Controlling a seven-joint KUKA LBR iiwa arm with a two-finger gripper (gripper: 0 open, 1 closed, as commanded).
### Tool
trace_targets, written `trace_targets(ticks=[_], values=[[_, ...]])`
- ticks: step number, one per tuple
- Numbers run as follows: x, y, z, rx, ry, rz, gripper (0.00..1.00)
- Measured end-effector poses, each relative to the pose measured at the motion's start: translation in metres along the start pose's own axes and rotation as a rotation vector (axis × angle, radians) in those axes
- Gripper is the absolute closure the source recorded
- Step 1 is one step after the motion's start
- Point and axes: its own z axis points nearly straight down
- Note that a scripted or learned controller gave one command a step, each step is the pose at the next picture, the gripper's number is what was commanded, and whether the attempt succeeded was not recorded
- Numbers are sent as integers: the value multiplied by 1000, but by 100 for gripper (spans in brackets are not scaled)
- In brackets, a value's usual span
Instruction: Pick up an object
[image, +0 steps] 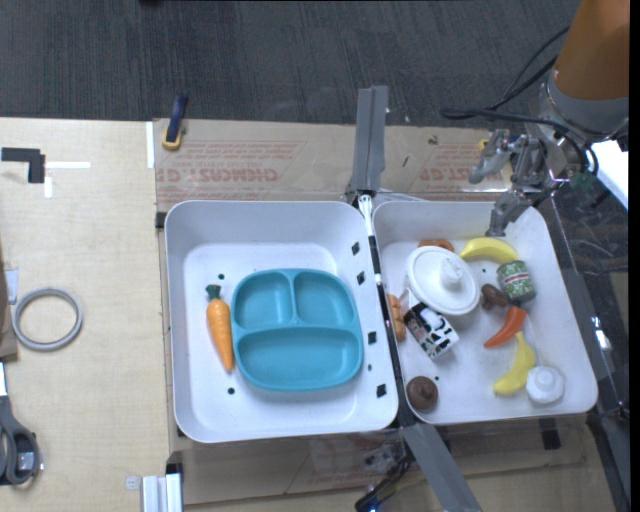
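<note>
Gripper (510, 205) hangs over the far edge of the right bin (572, 385), nothing between its fingers; whether they stand apart or together I cannot tell. Nearest pick: banana (488, 247), just below it, beside the can (516, 281) and white teapot (442, 279). Best to descend straight onto the banana's middle, across its narrow width, clear of both neighbours. Left bin (185, 330) holds a blue tray (297, 329) and carrot (220, 330).

Arm (592, 50) cut off by top and right edges. Scissors (17, 452) cropped at left edge. Orange item (396, 312) mostly hidden behind bin divider and white lidded pot (443, 281). Gripper (508, 212) finger state too small to tell.
</note>
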Motion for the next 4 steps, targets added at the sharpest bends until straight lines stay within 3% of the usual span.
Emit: trace_targets(ticks=[1, 2, 3, 4], values=[[23, -29, 137, 0, 1, 5, 0], [69, -96, 182, -1, 1, 116, 0], [124, -96, 182, 0, 0, 137, 0], [122, -95, 171, 2, -4, 133, 100]])
